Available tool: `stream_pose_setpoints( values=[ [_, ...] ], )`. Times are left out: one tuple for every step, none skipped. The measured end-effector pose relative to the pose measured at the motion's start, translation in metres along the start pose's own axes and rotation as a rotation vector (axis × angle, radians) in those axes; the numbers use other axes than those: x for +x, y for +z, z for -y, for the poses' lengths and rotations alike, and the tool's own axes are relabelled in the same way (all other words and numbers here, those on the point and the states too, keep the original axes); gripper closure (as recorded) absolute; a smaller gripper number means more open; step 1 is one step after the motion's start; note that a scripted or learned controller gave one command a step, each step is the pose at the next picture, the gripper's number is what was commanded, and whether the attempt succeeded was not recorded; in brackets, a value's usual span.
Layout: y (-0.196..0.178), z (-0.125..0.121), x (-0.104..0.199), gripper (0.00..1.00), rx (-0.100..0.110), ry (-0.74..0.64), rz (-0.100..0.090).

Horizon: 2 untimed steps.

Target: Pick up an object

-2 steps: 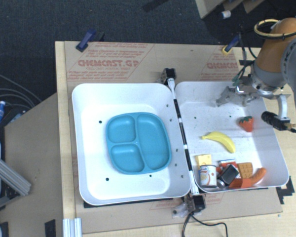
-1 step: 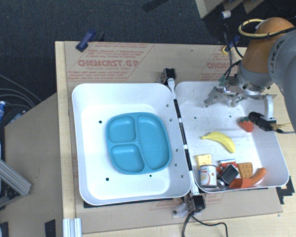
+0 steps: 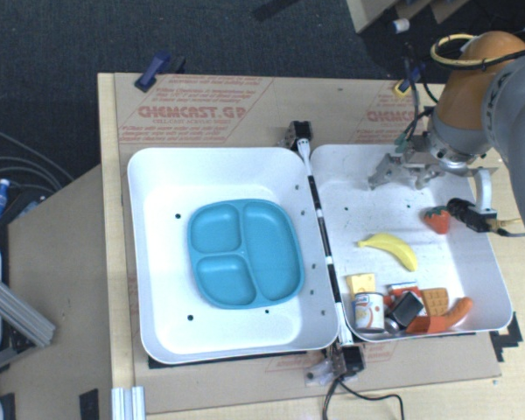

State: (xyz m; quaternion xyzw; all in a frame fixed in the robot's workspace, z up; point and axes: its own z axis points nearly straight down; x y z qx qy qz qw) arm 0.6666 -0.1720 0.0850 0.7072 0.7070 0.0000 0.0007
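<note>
Camera view, blue plate [image 3: 245, 254] in left bin [image 3: 149, 234], banana [image 3: 391, 249] in right bin [image 3: 486, 274]

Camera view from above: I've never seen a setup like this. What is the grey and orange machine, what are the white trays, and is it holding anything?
It is a robot arm reaching in from the right, seen by one fixed camera looking down at a slant. Its gripper hovers over the far end of the right bin, with nothing between its fingers. That bin holds toy food: a banana, a strawberry, a small can, a carrot. The left bin holds a blue divided plate.
</note>
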Motion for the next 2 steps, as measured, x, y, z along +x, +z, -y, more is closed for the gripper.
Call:
stream_pose_setpoints(
  values=[
    [0.000,0.000,-0.012,0.00,-0.001,0.000,0.001],
    [0.000,0.000,-0.025,0.00,-0.002,0.000,0.001]
  ],
)
